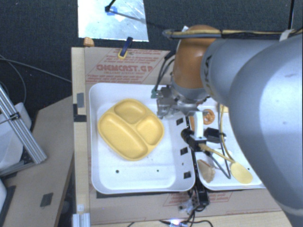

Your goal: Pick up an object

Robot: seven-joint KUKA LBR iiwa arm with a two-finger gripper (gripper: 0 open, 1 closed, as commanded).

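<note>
A yellow divided plate (130, 129) lies flat in the left white bin (137, 181). In the right bin (236, 186) I see a yellow spoon (236, 169), a beige lump (206, 169) and a small orange-and-white thing (209, 117), partly hidden by the arm. My gripper (165, 108) hangs over the far right part of the left bin, just beyond the plate's upper right rim. The wrist body covers its tips, and nothing shows as held.
The big grey arm (255, 89) covers most of the right bin. Both bins rest on cardboard (118, 67). A shiny sheet (112, 11) and a blue-and-yellow clip (125, 47) lie behind. An aluminium frame (19, 126) stands at the left.
</note>
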